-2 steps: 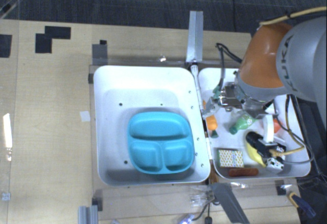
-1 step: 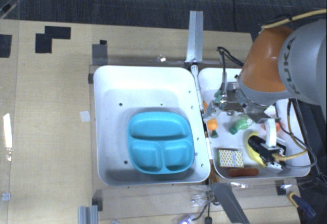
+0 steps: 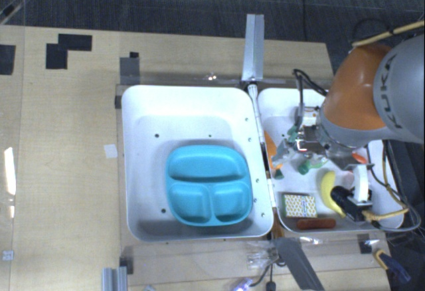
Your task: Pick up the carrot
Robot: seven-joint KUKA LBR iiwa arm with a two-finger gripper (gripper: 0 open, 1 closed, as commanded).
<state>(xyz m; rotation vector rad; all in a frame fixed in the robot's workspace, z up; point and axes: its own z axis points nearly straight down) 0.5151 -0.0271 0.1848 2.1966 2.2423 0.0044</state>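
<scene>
The carrot [image 3: 269, 148] is a thin orange piece lying along the left wall of the right bin [image 3: 279, 107], about halfway down. My gripper [image 3: 294, 146] hangs low over the middle of that bin, just right of the carrot, under the grey and orange wrist. I see nothing held in it. The arm hides much of the bin's right half.
The left bin [image 3: 143, 117] holds a blue divided tray [image 3: 209, 183]. In the right bin lie a green item [image 3: 307, 165], a yellow banana [image 3: 327, 188], a patterned small box [image 3: 299, 204] and a dark red bar [image 3: 316, 222] near the front. A metal post [image 3: 254, 50] stands behind the bins.
</scene>
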